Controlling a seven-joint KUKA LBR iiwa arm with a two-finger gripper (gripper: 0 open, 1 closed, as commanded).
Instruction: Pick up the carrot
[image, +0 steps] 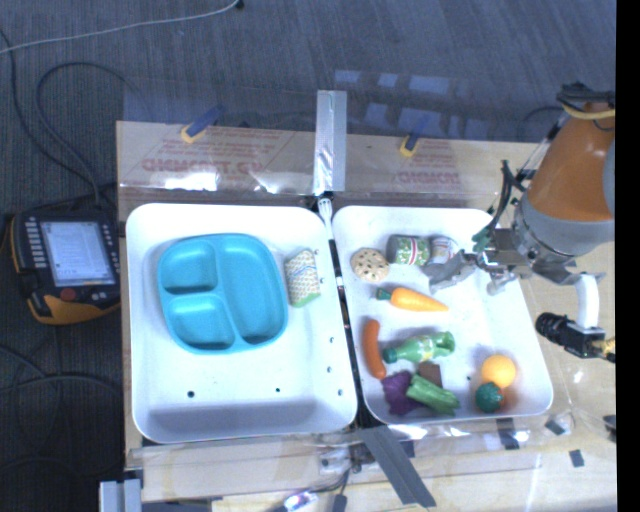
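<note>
- Carrot, orange and tapered with a small green top (410, 298): it lies on its side on the floor of the right white bin (530, 340), in the upper middle, its point towards the right.
- Two-finger gripper (470, 268): it hangs over the same bin, up and to the right of the carrot and apart from it; its grey fingers (447, 272) are spread and nothing sits between them.
- Just above the carrot lie a round speckled cookie (369, 264) and a small green-labelled can on its side (412, 250) (the can is close beside the gripper's left finger).
- Below the carrot: a red-orange chilli (372, 346), a green toy bottle (420, 349), a purple grape-like bunch (396, 390) touching a dark green vegetable (432, 394), and at the lower right a round orange fruit (497, 371).
- Left white bin (170, 400): it holds a light-blue divided plastic plate (220, 290), with a small yellowish packet (302, 276) at the plate's right edge.
</note>
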